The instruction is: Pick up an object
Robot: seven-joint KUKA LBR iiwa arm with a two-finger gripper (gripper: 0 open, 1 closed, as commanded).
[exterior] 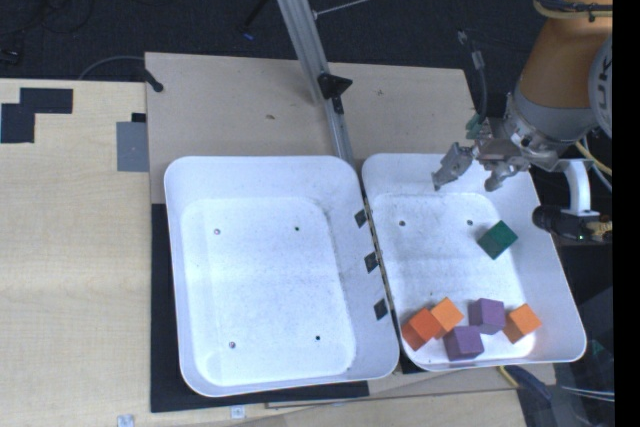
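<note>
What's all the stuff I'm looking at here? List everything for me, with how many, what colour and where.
Bins: 2, white, side by side on the bench; left bin, right bin.
Green block: 1, dark green, right bin, apart from the others.
Orange blocks: 3, near edge of the right bin.
Purple blocks: 2, among the orange ones.
Metal rail: 1, silver, slanting down to where the bins meet.
Bench: 1, pale wood.
Arm: 1, orange band, at right.
Gripper: 1, grey, open, above the right bin's far edge, holding nothing.
</note>
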